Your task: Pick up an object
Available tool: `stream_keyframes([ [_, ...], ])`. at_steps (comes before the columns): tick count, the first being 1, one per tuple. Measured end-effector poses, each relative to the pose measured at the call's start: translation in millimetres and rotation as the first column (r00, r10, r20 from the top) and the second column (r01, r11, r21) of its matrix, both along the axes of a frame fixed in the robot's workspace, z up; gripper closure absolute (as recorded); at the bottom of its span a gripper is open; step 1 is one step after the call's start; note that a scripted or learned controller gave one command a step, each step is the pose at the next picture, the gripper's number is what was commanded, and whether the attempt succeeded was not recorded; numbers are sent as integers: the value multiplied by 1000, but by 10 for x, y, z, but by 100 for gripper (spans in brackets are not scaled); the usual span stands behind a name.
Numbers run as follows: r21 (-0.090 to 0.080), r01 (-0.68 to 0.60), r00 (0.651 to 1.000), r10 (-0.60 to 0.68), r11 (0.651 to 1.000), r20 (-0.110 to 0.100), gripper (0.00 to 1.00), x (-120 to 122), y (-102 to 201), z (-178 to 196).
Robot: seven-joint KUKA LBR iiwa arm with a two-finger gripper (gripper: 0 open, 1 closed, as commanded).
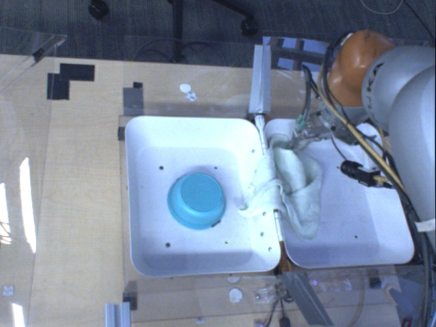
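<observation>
Overhead, a camera is looking down at a slant on a pale wooden tabletop (75, 203) carrying two shallow white bins side by side. A round blue bowl (197, 200) is sitting upside down near the middle of the left bin (150, 251), well apart from everything else. A white cloth (298, 189) is lying crumpled along the left side of the right bin (361, 244), with one corner draping over the shared wall between the bins and trailing a little way into the left one.

A grey arm (402, 101) with an orange band (357, 67) is reaching in from the right, trailing dark cables. Its hand (308, 131) is hanging low at the far left corner of the right bin, right at the far end of the cloth. From this angle the hand is small and partly tangled in wiring, so I cannot tell how it is set, or whether any fabric is caught in it.

As for progress, the pick looks unfinished: the cloth is lying slack on the bin floor and nothing is being lifted clear. The arm seems to be going for the cloth rather than the bowl. What is left, by my reading, is a secure pinch on the fabric and a lift.
</observation>
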State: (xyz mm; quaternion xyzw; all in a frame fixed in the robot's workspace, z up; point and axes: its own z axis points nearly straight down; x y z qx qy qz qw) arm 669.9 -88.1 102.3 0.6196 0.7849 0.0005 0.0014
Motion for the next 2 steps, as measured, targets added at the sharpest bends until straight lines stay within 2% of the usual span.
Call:
stream_keyframes([
  [1, -1, -149, 989, 149, 989, 5, 100, 22, -49, -125],
  [2, -1, -205, 979, 205, 979, 1, 100, 3, -18, -21],
])
